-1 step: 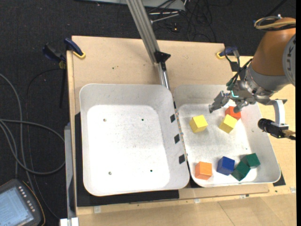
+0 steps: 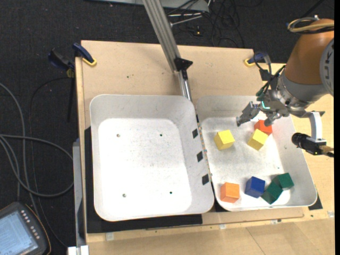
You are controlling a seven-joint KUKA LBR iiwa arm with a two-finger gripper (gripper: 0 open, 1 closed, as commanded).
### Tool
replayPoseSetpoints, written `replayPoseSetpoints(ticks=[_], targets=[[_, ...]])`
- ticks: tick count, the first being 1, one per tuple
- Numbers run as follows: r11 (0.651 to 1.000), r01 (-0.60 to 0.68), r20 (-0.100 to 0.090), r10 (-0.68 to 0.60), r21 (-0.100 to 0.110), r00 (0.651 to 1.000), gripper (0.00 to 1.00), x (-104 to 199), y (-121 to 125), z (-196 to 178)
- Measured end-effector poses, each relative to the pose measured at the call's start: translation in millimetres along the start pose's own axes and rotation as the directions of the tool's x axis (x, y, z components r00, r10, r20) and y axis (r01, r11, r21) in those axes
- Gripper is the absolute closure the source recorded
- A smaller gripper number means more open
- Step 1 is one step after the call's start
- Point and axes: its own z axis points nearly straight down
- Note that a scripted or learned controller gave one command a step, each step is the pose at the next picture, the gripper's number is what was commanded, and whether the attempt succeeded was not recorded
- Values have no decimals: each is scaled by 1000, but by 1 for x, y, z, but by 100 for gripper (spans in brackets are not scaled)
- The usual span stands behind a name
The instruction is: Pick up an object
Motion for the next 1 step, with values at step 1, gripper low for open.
replayPoseSetpoints(ticks=[1], targets=[[1000, -2, 0, 2, 4, 1000, 0, 4, -1, 44]])
